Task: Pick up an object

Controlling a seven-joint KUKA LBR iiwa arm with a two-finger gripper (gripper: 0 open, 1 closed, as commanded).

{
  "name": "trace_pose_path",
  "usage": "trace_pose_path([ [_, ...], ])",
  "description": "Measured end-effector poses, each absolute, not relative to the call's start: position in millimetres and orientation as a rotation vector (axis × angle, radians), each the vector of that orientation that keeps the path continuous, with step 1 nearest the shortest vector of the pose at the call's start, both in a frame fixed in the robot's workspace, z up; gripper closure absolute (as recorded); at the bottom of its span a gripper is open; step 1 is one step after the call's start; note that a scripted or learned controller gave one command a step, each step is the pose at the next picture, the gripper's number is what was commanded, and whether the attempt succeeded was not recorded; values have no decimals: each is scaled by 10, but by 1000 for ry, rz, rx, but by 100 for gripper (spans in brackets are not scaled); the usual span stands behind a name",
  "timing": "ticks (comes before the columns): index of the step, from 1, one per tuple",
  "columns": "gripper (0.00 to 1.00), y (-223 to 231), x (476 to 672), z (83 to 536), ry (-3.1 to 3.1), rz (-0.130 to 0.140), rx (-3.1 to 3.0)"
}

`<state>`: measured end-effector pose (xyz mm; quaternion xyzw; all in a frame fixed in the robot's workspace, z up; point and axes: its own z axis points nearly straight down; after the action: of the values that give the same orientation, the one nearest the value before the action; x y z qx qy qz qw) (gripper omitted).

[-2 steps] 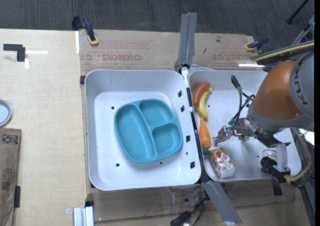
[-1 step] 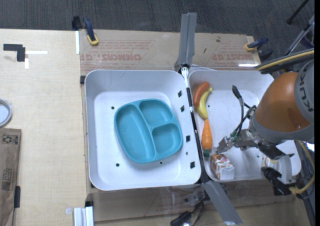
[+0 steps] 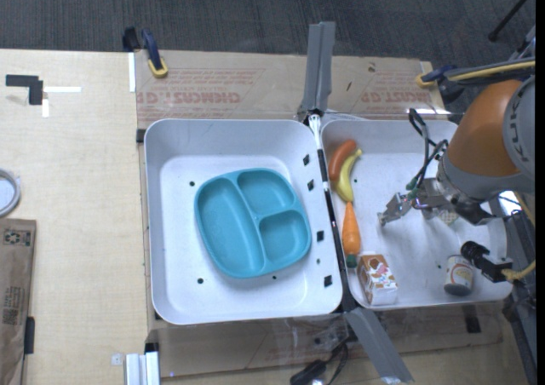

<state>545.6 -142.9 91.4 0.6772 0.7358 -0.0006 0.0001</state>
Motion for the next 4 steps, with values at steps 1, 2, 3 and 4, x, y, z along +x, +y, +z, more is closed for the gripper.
trace_pose_path([
  [1, 0, -898, 5536, 1909, 2114, -4, 2324],
  [2, 0, -955, 5799, 984, 2110, -6, 2330],
  [3, 0, -606, 5634, 1911, 2092, -4, 2344],
  [4, 0, -953, 5646, 1011, 2226, -6, 2220],
])
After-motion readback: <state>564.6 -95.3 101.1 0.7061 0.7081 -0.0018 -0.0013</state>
